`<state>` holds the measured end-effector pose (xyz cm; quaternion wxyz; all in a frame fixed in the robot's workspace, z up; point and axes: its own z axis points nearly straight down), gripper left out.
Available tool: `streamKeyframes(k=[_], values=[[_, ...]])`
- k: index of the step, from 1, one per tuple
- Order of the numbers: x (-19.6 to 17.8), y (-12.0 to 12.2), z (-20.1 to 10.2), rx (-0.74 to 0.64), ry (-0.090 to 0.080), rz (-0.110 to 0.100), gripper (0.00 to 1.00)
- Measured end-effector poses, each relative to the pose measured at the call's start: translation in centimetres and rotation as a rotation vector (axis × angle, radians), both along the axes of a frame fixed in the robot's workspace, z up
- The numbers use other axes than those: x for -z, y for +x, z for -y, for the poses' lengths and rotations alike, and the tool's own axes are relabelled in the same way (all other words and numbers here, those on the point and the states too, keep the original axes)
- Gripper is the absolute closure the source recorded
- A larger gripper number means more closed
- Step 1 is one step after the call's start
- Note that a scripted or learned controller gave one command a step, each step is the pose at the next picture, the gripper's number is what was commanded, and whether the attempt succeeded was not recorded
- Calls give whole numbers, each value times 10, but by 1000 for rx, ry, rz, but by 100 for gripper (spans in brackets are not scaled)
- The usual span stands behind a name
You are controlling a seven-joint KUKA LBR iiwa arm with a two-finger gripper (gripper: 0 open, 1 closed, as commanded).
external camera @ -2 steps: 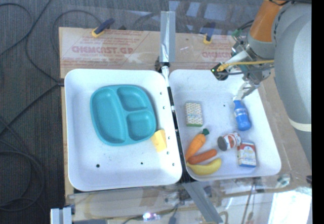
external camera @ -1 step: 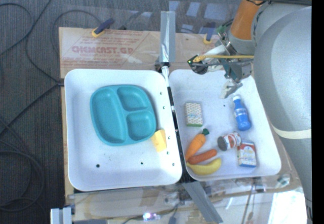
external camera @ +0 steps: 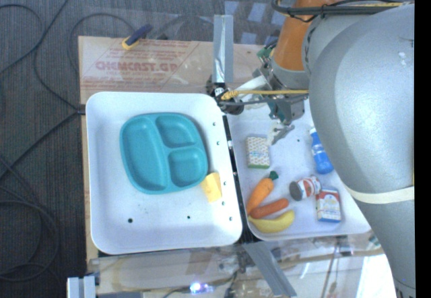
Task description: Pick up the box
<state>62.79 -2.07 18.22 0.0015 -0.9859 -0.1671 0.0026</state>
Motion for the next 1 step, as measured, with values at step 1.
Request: streamKeyframes(k=[1], values=[[0,0,0,1,0,0,0]])
